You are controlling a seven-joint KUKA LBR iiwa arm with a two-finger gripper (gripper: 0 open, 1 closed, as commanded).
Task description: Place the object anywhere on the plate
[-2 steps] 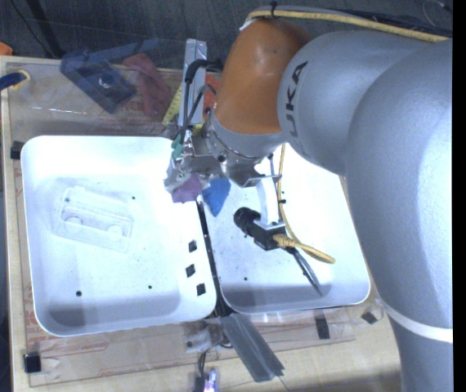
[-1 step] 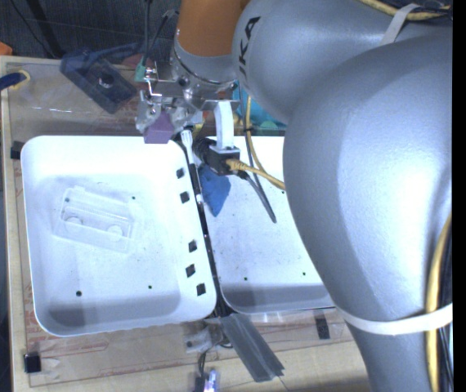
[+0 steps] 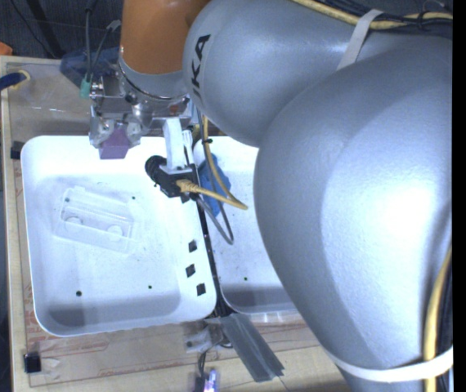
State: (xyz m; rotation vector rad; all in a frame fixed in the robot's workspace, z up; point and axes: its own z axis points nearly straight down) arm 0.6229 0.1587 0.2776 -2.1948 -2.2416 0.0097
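nearest the camera, the grey arm [image 3: 356, 186] bulked across the right half of the view, hiding most of the right bin [image 3: 253, 300]. beyond it, the orange band [image 3: 155, 23] sat above the wrist, and the gripper [image 3: 117, 137] hung over the far edge of the left bin [image 3: 102, 309]. a small purple object [image 3: 115, 144] sat at the gripper's tip and appeared clenched between the fingers, raised clear of the bin floor; this was judged a live grasp, though the fingers were partly lost against the wrist hardware. a clear, faintly outlined plate [image 3: 94, 216] lay flat on the left bin's floor, nearer the camera than the gripper and well apart from the object. the object was judged held high so that it could be carried over the bin wall and rim without catching. a blue item [image 3: 215, 178] and a yellow cable [image 3: 217, 196] lay by the divide between the bins, beside a black fitting [image 3: 159, 176]. the bins rested on the surface [image 3: 29, 96]. placement was judged not yet done; the next move would call for travel toward the plate and a lowering before release.
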